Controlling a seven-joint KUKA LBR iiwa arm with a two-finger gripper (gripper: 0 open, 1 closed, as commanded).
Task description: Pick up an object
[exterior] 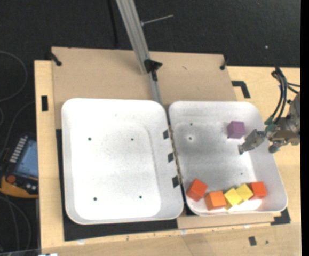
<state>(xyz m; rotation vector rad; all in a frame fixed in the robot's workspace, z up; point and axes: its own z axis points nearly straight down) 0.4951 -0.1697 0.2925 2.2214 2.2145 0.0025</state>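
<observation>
A purple cube lies in the upper part of the right bin. Along that bin's near wall sits a row of cubes: an orange-red one, an orange one, two yellow ones and another orange-red one. My gripper hangs over the bin's right rim, just right of and slightly below the purple cube. It stands open, with one finger pointing toward the cube and nothing between the fingers.
The left bin adjoins the right one, with small clips along the shared wall. A slanted metal pole rises from the back of the bench. A handheld pendant and cables lie on the floor to the left.
</observation>
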